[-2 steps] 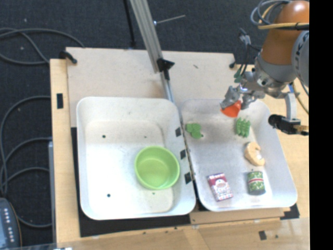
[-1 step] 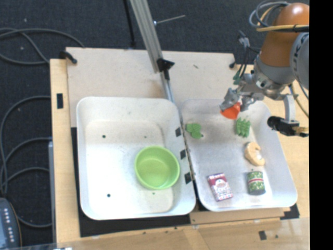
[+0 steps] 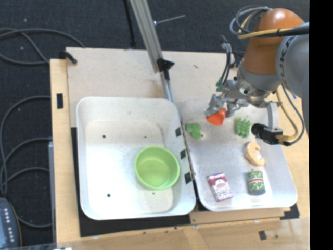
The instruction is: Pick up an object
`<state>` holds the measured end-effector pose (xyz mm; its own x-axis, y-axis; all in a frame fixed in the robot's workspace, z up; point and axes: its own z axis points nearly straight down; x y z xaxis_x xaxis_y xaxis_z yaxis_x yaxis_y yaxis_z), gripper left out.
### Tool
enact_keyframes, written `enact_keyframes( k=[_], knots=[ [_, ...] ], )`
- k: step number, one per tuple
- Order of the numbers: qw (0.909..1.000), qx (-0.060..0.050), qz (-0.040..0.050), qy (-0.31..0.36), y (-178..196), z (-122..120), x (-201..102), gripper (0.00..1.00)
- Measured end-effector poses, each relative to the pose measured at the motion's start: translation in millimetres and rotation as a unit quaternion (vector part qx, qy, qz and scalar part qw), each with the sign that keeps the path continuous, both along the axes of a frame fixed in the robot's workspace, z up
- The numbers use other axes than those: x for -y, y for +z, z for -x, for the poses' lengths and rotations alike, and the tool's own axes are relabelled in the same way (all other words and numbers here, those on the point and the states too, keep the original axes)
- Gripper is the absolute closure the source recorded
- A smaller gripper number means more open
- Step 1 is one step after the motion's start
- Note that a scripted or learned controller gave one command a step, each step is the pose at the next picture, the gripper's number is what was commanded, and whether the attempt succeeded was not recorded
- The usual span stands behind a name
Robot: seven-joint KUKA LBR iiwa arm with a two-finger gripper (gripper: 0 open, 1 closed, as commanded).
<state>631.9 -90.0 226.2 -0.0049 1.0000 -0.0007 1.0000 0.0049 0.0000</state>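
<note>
My gripper (image 3: 217,110) hangs over the far part of the right bin (image 3: 208,145), below the orange wrist band. An orange-red object (image 3: 216,117) sits between its fingers, which are shut on it, lifted a little above the bin floor. In the same bin lie a small green piece (image 3: 194,130) to the left, a green ridged piece (image 3: 242,126) to the right, a tan curved object (image 3: 254,153), a red-and-white packet (image 3: 220,186) and a green can (image 3: 255,183).
The left bin (image 3: 104,139) holds a lime green bowl (image 3: 157,167). A slanted metal pole (image 3: 151,38) rises behind the bins. A black cable connector (image 3: 266,133) hangs near the right bin's far right side.
</note>
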Motion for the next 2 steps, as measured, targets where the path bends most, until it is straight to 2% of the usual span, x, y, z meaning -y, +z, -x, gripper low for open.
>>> enact_keyframes(
  k=[1, 2],
  knots=[
    [1.0000, 0.000, -0.0010, 0.001, 1.3, 13.5, -60.9, 1.00],
    [1.0000, 0.001, -0.0017, 0.002, 11.1, 14.9, -111.7, 1.00]
  ],
)
